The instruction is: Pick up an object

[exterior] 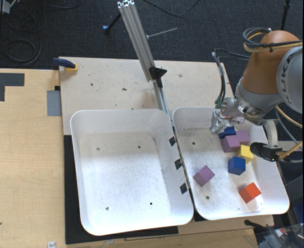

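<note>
Six small blocks, matte and hard-edged, all lie in the right bin (275,203). A lone purple cube (204,175) sits near the divider, turned at an angle. An orange-red cube (250,192) sits toward the front rim. The blue cube (236,165), the yellow block (245,152) just beside it, a bigger purple block (233,141) and a dark blue block (227,133) are bunched in a cluster at the back right. The gripper (220,123), bare silvery metal, hangs over the bin's back part, right by the dark blue block. How wide it stands cannot be told from this angle. The grey arm with its orange band (268,61) rises above it and covers the bin's back right corner. The left bin (90,123) is shallow, smooth and white, with rounded corners and dark specks on the floor. Three black clips (178,163) sit along the shared rim. A ribbed aluminium pole (139,37) leans across the pale, speckled bench (105,81) down to where the bins meet. A blue-and-yellow clamp (64,64) sits at the bench's far left corner.
</note>
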Available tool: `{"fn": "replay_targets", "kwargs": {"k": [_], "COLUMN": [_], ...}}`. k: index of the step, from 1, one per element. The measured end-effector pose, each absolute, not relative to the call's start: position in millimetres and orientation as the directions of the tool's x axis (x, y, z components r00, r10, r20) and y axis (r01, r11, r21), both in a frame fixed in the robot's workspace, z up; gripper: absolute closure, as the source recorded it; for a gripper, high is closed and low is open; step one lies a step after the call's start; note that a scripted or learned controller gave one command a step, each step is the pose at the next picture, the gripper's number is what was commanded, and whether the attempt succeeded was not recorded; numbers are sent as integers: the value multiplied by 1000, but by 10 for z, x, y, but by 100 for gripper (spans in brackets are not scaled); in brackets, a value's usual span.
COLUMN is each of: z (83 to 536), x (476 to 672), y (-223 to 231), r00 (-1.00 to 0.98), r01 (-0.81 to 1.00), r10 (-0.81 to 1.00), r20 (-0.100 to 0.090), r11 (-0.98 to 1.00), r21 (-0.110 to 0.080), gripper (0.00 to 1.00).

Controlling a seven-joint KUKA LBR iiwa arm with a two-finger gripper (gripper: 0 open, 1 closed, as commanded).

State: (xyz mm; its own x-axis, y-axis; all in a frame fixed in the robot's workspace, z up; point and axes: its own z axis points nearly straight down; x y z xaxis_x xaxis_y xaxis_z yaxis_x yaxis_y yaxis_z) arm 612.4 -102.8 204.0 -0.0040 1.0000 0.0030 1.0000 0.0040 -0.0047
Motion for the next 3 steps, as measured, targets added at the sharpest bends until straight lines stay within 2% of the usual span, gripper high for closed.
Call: {"fn": "replay_targets", "kwargs": {"k": [2,3], "z": [2223,2340], "x": [5924,5911], "y": [-20,539], "r00": [-5,-5], "r01": [1000,1000], "r10": [1000,1000], "r20": [3,2], "r11": [5,5], "r21": [-5,-2], "gripper": [100,100]}}
